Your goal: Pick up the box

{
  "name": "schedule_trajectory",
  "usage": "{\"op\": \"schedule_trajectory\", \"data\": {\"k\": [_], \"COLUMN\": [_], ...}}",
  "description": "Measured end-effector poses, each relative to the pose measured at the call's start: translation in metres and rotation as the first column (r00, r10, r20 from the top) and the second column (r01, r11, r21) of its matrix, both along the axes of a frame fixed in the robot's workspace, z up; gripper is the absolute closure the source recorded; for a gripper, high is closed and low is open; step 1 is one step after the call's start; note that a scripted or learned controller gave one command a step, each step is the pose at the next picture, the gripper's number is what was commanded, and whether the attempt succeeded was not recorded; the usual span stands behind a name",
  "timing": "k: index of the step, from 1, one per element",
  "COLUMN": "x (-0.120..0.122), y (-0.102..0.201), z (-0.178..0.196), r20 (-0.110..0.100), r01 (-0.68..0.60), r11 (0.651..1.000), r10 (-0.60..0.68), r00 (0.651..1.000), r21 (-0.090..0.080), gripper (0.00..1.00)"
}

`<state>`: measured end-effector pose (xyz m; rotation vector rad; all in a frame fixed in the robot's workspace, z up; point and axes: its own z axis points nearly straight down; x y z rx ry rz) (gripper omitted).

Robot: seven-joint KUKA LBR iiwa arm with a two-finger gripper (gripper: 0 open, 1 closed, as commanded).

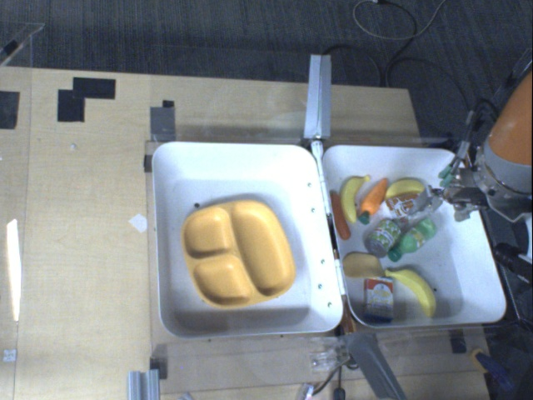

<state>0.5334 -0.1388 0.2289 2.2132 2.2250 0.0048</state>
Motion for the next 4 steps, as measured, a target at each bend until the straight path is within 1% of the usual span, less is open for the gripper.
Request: {"op": "schedule_trajectory", "data": {"k": [1,2,3,4], "x": [0.003,-0.038,-0.044,0.013], "y": [0.054,0.013,0.032,0.046], "z": [-0.107,-0.135,-0.106,-0.140], "r20": [-0.002,0.022,0.001,0.006], "r01": [-0.220,-0.277,-0.267,0.038], "r11": [0.976,0.961,0.964,0.999], "r10": [0.220,0.277,0.267,-0.038], "r00": [0.976,0.961,0.964,0.999], "r21": [0.000,-0.015,-0.002,0.001], "gripper": [0.00,0.00,0.00,0.00]}}
